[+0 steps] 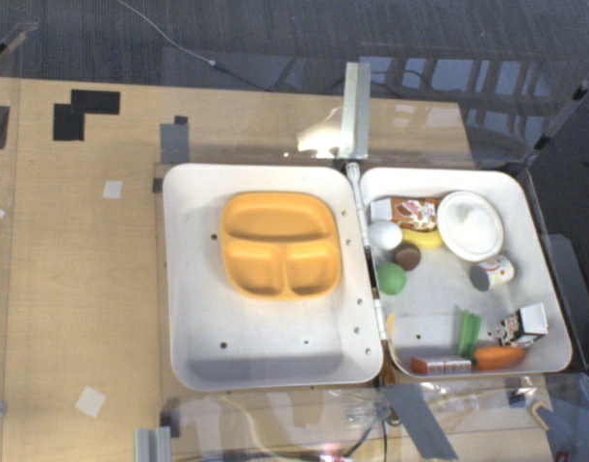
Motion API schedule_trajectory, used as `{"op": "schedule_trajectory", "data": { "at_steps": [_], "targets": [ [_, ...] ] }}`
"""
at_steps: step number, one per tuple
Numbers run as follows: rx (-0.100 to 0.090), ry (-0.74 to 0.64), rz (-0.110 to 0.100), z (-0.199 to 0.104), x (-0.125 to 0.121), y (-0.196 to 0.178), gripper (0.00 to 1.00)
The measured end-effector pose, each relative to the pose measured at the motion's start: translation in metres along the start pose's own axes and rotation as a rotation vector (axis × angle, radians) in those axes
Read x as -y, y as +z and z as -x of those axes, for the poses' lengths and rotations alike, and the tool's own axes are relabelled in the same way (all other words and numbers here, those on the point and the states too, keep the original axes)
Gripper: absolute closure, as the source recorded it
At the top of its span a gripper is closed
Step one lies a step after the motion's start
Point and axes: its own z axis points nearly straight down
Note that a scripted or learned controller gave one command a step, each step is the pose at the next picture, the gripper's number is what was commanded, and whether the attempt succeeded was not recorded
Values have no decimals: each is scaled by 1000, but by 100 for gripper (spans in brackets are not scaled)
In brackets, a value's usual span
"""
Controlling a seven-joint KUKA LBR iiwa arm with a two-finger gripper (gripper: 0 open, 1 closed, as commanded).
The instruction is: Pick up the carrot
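The carrot (pixel 499 357) lies flat at about five o'clock in the right bin (pixel 539 221), near its front wall, just beside a red box (pixel 441 365) at its nine o'clock and below a green block (pixel 468 332). A small carton (pixel 522 324) sits at the carrot's one o'clock. The left bin (pixel 184 287) holds a yellow divided tray (pixel 279 244). A white bowl (pixel 471 225) rests at the right bin's twelve o'clock. The gripper's state cannot be told.

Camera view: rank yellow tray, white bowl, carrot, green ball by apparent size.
1. yellow tray, by far the largest
2. white bowl
3. carrot, longer but thinner than the ball
4. green ball; close to the carrot, so that order is unsure
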Motion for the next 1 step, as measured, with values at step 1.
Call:
{"op": "schedule_trajectory", "data": {
  "at_steps": [1],
  "targets": [
    [-13, -308, 14, -31, -9, 138, 100]
  ]
}}
